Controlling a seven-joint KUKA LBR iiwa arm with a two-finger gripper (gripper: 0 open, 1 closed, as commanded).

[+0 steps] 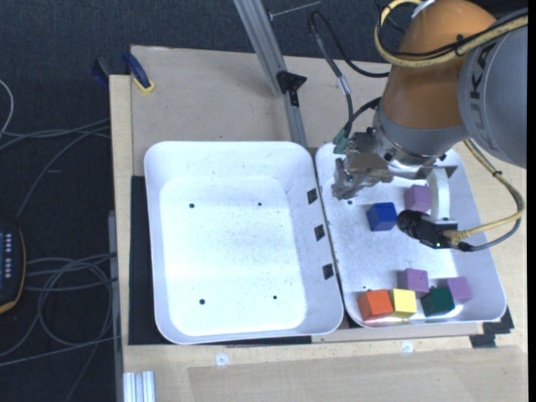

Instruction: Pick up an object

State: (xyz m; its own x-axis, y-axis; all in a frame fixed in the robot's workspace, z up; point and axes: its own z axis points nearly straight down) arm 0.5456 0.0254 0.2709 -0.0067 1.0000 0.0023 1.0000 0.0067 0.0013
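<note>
Readable text: pretty much none, honestly.
Arm casing [502,82]: there are dark letter shapes along the grey shell at the right edge, cut off and seen at an angle, so I can't make them out.
Blocks: plain coloured faces, no print on the blue block [382,216] or the others.
Bins: just a few dark dots on the left bin [167,224].

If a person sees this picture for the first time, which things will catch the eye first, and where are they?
The big arm with its orange band fills the upper right, and its gripper hangs over the right bin near the dividing edge. Next come the coloured blocks there: a blue block beside the gripper, and an orange block, yellow block and green block at the near edge. The left bin is a broad white area.
</note>
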